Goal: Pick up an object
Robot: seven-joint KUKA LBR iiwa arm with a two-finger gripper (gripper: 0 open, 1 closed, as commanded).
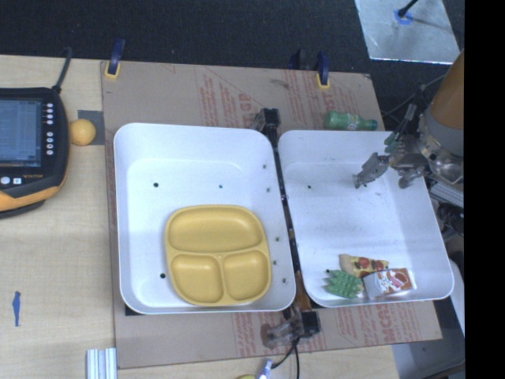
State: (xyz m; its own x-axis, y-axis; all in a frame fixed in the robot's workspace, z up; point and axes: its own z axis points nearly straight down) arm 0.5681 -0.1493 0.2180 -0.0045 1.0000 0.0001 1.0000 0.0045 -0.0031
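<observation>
My gripper [384, 176] hangs over the far right part of the right bin [339, 152], its two grey fingers spread apart with nothing between them. Three small objects lie together at the near edge of that bin: a green toy [342, 283], a pizza-slice toy [361, 264] and a red-and-white packet [390, 281]. They are well below the gripper in the view, apart from it. The left bin [142, 152] holds a yellow divided plate [216, 253].
A green bottle [350, 121] lies on the cardboard behind the right bin. A teach pendant [28, 148] and an orange ball [81, 131] sit at the left. Blue clamps [322, 68] hold the cardboard's far edge.
</observation>
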